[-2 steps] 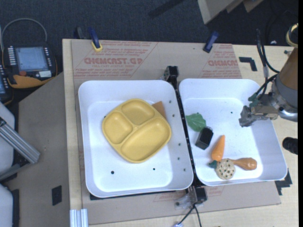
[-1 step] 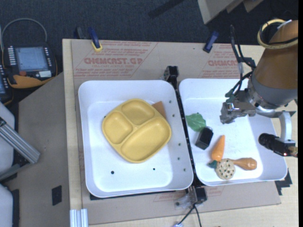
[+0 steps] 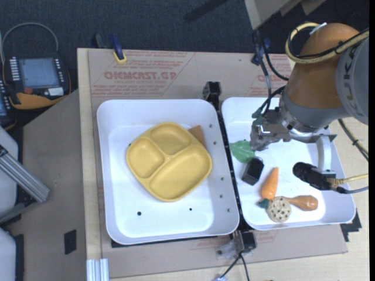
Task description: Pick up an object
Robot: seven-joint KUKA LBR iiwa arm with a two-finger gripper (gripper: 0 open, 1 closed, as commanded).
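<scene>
Carrot [image 3: 269, 184] lies in the right bin [image 3: 343, 214], its long axis slanting from upper right to lower left, below and slightly right of the claw [image 3: 262, 138]. Whether the claw is clenched or released, I cannot tell. A black block [image 3: 253, 171] sits between them.

Single fixed camera sat above tabletop [image 3: 88, 157], looked down at slant. Mid-range view: both white bins fit whole in frame. Left bin [image 3: 111, 174] lay near frame centre; right bin [image 3: 340, 212] beside it toward right edge. Arm [image 3: 319, 69] entered above right bin, from frame's right.
</scene>
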